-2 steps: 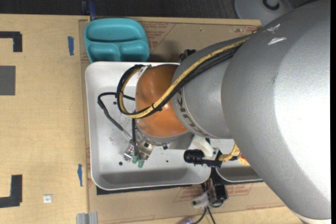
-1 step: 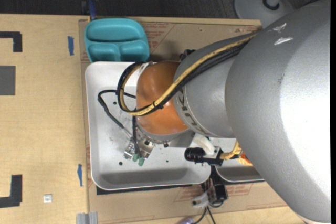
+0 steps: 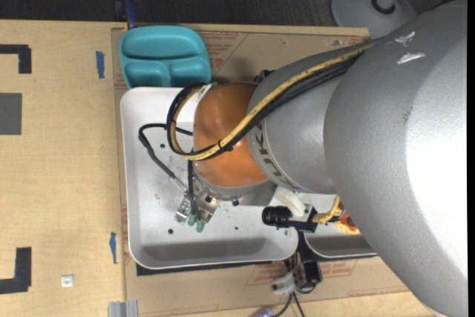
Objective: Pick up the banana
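Grey arm (image 3: pixel 386 152) looms over left white bin (image 3: pixel 141 182), fingers (image 3: pixel 194 215) low inside

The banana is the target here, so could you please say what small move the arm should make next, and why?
Probably a short lift straight up. The gripper sits low over the floor of the left bin, and the arm covers most of both bins, so the banana cannot be made out. Rising would open the view.

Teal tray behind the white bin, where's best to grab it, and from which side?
Probably the rim at the view's left, from above: the teal tray lies flat with a raised lip, free there, while the white bin abuts its near edge.
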Controlling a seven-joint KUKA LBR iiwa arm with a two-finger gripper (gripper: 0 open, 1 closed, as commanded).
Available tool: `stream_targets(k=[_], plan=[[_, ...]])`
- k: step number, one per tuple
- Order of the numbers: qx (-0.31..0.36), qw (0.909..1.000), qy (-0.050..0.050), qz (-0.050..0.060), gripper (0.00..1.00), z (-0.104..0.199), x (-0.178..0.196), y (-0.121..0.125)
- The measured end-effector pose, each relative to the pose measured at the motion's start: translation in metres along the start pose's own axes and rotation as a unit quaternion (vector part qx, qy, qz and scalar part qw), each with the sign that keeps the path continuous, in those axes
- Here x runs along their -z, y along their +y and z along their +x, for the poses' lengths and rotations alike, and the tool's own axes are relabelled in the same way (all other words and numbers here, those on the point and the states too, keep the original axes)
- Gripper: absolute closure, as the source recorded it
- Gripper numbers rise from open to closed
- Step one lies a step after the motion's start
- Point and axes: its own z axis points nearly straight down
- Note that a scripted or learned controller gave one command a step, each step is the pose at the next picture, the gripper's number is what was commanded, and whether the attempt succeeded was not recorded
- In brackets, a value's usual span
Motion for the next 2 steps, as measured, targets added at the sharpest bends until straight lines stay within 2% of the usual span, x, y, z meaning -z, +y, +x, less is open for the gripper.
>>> stream_targets(k=[1, 2], plan=[[0.0, 1.0, -0.001, -0.001, 1.0, 0.0, 0.01, 0.001], [0.249, 0.9685, 0.003, 0.005, 1.0, -0.002, -0.039, 0.012]])
